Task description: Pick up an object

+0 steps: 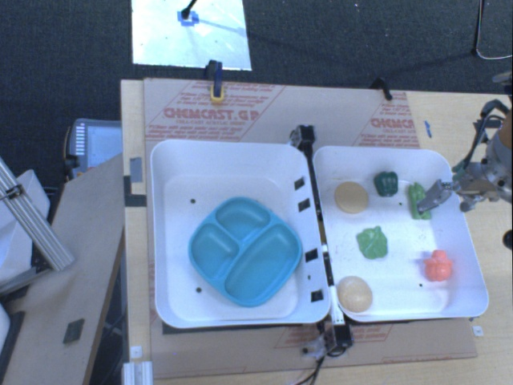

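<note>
The grey two-finger gripper (439, 195) reaches over the right white plastic bin's (473, 251) far edge, its tip just beside a light green elongated toy vegetable (417, 199), probably so as to close on it. Whether anything sits between its parts I cannot tell. The left white bin (172, 175) holds a blue divided plastic plate (244, 251).

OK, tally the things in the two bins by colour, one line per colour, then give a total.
Blue: 1, the divided plate in the left bin.
Green: 3, a dark green piece, a light green piece and a green piece near the gripper.
Tan: 2, a flat round and a cream round.
Orange-red: 1, a small piece.
Total: 7
</note>
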Controlling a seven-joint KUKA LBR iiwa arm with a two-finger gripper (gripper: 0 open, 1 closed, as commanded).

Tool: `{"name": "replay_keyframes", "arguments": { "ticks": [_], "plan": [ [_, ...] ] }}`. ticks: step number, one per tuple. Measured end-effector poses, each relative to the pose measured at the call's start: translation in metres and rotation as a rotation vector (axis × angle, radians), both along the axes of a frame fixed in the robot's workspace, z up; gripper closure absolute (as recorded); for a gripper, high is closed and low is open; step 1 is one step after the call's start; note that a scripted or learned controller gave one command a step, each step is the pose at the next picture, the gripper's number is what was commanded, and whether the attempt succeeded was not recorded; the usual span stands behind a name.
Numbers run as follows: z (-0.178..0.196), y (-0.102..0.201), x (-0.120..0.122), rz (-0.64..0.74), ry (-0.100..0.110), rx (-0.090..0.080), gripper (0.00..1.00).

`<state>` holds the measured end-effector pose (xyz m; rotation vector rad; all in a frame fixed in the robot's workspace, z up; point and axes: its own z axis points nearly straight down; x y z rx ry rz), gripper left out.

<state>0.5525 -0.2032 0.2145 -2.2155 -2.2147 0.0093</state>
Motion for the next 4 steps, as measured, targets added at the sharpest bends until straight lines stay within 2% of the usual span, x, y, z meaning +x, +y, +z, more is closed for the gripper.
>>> {"name": "replay_keyframes", "arguments": {
  "ticks": [1,2,4],
  "plan": [
    [0.007,0.001,0.003,0.004,-0.012,-0.003,0.00],
    [-0.055,0.002,-0.001,0.002,-0.007,-0.001,0.00],
    [-0.132,0.001,-0.005,0.002,-0.010,-0.002,0.00]
  ]
}}
